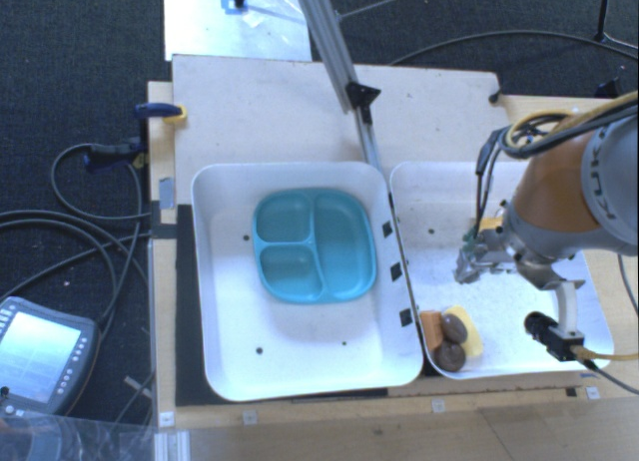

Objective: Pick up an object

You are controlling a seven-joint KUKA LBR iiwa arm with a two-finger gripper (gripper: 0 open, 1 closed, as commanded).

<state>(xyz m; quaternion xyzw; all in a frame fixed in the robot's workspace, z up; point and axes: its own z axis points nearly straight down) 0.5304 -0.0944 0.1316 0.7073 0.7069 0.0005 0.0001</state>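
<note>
nearby, blue tray (pixel 315 245) alone in left bin (pixel 225 279)

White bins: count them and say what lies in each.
2. The left bin holds a teal divided plate. The right bin holds small objects heaped in its near-left corner; the arm may hide more.
</note>
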